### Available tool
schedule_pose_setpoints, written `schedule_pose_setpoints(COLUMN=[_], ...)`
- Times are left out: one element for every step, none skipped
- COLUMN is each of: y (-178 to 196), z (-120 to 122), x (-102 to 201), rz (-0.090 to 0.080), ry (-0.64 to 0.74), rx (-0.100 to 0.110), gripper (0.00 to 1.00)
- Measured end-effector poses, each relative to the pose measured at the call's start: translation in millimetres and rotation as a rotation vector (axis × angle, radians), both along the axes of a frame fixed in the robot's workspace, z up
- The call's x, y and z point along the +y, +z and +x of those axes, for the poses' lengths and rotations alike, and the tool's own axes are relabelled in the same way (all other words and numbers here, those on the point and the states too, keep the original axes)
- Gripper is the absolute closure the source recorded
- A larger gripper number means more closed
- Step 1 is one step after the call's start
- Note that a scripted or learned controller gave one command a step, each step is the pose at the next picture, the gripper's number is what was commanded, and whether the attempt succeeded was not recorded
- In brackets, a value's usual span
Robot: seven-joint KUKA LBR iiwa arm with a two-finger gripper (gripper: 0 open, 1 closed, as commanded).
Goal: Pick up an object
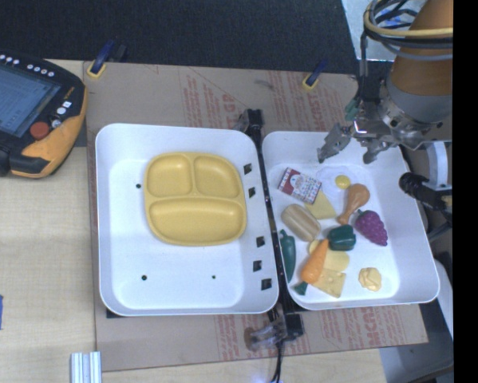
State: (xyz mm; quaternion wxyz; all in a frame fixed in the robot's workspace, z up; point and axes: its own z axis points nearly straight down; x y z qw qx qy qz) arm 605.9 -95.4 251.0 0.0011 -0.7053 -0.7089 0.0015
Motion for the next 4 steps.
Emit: schedule_pose_setpoints(y=[-115.4, -161.5, -147.1, -147.5], z=[11.2, 17.9, 19.0, 18.9], x=[-88.5, -109.7, -109.8, -109.8], rz=[-0.003, 0.0, -0.001, -0.001], ry=[-0.006, -0.002, -0.003, -0.002], rx=[0.006, 0.003, 0.0, 0.001], gripper=[0.0, 0.0, 1.0, 0.0])
